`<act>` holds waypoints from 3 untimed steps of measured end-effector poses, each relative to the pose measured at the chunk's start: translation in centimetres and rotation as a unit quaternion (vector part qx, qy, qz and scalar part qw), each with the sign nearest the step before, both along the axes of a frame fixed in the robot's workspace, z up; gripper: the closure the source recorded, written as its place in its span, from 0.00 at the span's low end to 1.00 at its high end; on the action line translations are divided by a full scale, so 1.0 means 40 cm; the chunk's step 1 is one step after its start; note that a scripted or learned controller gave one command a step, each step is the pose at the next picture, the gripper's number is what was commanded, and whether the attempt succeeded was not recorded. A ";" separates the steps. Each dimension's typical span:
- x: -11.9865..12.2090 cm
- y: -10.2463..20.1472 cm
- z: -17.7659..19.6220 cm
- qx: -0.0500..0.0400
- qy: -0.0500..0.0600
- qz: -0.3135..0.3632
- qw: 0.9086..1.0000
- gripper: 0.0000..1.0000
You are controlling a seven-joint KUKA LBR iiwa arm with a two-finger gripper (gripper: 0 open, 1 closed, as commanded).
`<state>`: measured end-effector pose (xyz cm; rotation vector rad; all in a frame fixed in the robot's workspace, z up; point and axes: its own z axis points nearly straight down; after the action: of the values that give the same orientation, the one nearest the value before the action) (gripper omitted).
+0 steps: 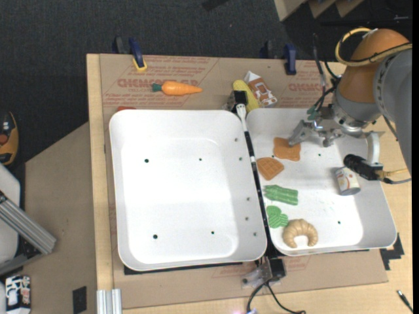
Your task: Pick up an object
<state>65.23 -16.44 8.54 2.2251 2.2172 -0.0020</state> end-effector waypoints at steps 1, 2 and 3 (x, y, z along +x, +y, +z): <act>0.037 0.047 0.000 0.000 -0.002 0.002 1.000 0.00; 0.036 0.072 0.000 0.000 0.000 0.002 1.000 0.00; 0.036 -0.002 0.000 0.000 -0.002 0.001 1.000 0.00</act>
<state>66.68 -16.50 8.53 2.2207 2.2175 0.0011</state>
